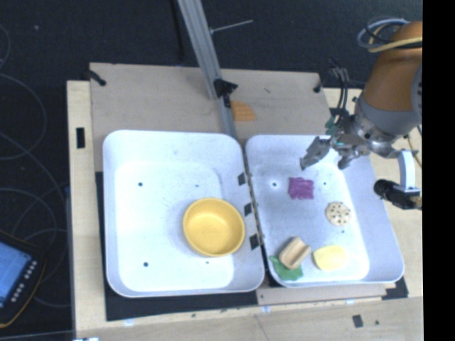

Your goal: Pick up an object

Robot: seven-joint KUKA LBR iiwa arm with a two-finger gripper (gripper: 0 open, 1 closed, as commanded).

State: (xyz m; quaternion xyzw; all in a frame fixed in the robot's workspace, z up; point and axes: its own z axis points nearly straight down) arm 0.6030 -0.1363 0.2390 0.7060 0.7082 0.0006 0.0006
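Camera view: end effector (328,158), fingers apart, hovers above purple block (301,187) near right bin's (377,261) far edge.

I see pale wood bench (82,212) on dark floor (43,34). Thin cables (28,148) trail across floor at 9 o'clock. Grey metal rail (202,45) slants in from 12 o'clock. Blue-lit screen (11,268) at 8 o'clock. Light even, soft.
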